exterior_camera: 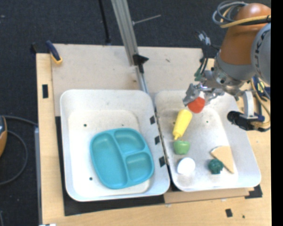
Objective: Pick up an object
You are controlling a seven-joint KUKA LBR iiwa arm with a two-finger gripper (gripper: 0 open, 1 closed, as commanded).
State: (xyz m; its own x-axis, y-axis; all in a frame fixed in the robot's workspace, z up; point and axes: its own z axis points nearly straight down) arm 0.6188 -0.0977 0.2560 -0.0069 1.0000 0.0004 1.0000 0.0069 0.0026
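Bench (94,65), wooden, carries two white bins side by side. Left bin (80,107) holds a blue divided tray (121,157) (three compartments, tilted). Right bin (240,149) holds the small stuff: yellow bottle (182,123) lying slanted, tan wedge (225,157) near the right wall, green round piece (181,147) just below the bottle, white ball (186,165) below that, dark green lump (215,166) touching the wedge. Arm (240,41) comes in from the right; gripper (196,98) sits over the right bin's top edge, clenched on a red object (196,105), lifted just above the bottle's upper end.
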